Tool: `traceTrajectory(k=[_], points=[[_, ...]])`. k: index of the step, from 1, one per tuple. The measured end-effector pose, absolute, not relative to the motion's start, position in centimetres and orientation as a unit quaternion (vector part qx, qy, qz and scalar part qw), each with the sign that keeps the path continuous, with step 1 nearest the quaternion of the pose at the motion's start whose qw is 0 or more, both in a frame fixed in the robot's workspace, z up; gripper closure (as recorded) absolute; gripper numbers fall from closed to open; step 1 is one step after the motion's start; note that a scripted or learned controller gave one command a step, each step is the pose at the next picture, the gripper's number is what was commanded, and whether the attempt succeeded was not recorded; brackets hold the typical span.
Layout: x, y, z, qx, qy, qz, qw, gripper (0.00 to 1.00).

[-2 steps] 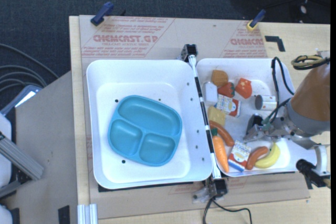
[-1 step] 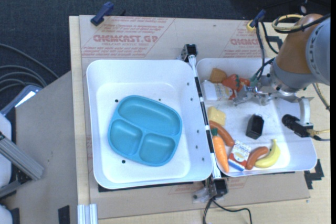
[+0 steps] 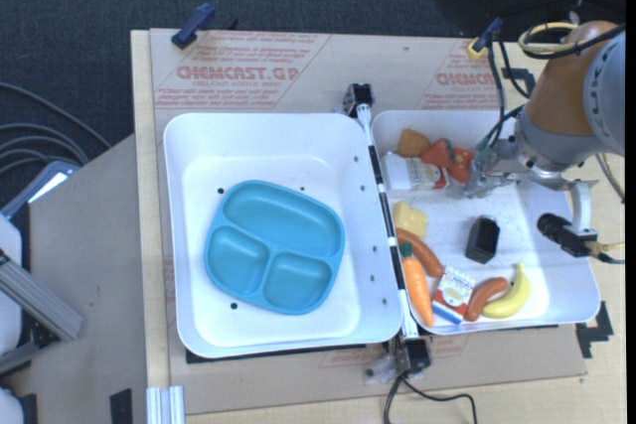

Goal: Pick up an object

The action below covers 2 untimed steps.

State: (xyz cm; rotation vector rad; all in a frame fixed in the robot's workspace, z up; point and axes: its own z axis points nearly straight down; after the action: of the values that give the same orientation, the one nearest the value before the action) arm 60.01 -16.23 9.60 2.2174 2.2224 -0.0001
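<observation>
The right bin [image 3: 571, 298] holds several toy foods. A red piece [image 3: 447, 159] and an orange-brown piece [image 3: 412, 142] lie at its back left, beside a white packet [image 3: 410, 176]. A black block [image 3: 483, 238] sits mid-bin. Along the front lie a yellow wedge [image 3: 407, 216], a sausage [image 3: 425, 256], a carrot [image 3: 417, 288], a small printed box [image 3: 455, 290], a second sausage [image 3: 485, 295] and a banana [image 3: 514, 293]. My gripper [image 3: 481, 178] is low in the bin, just right of the red piece and behind the black block. I see nothing between its tips.
The left bin [image 3: 194, 159] holds a blue divided plate [image 3: 273, 246]. The grey arm with its orange band [image 3: 566, 79] comes in over the right bin's back right corner. A black clamp [image 3: 358, 97] sits where the two bins meet.
</observation>
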Motion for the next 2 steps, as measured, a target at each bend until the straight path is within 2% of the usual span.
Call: traceTrajectory(k=[1,2], points=[[60.0,-16.2,9.6,0.706,0.708,-0.0001,0.001,0.00],[60.1,-16.2,10.6,0.706,0.708,0.0002,0.002,1.00]])
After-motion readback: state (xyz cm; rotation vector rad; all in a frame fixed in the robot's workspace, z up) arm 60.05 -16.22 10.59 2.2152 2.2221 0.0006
